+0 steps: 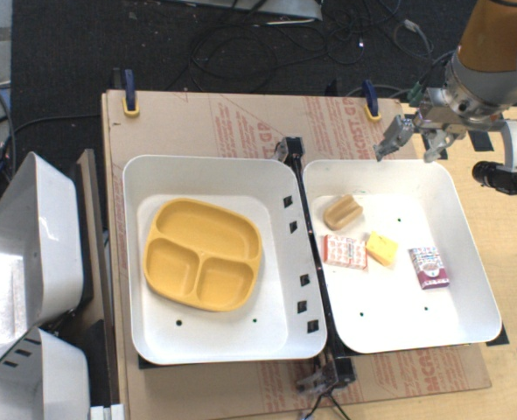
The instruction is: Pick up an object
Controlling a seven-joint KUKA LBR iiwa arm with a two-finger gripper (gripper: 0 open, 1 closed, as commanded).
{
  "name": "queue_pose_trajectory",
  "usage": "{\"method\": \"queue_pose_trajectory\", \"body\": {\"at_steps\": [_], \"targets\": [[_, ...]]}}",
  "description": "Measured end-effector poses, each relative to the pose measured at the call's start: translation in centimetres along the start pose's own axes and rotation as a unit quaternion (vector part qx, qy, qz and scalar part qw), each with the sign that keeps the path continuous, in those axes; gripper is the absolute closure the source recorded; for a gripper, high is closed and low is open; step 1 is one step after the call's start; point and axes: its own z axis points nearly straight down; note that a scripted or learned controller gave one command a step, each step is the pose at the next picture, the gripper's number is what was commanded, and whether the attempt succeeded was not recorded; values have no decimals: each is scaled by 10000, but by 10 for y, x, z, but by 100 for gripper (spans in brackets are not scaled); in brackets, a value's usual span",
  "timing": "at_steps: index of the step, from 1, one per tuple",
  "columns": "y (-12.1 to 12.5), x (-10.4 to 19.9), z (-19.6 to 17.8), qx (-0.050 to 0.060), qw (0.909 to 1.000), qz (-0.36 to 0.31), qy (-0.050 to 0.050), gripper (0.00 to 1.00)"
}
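Gripper (413, 142) hangs over the far rim of the right bin (468, 313), fingers spread wide with nothing between them. You have four candidates, all in that bin: a tan block (343, 211) nearest the far rim, a red-and-white packet (345, 251) just below it, a yellow wedge (382, 249) just beside or touching the packet, and a maroon packet (428, 267) lying apart toward the right. The left bin (144, 234) bears a yellow divided tray (203, 254); leave it.

Judgement: choose the maroon packet or the tan block, since each has free space along its sides. Avoid the packet-and-wedge pair; a finger would likely land on the neighbour. Turn the wrist so the fingers straddle the short side, come straight down, close only near the floor.
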Motion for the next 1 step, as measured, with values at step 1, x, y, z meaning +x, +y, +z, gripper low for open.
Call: {"method": "queue_pose_trajectory", "body": {"at_steps": [1], "targets": [[1,0,-7,-53,10000,-10,-8,0]]}}
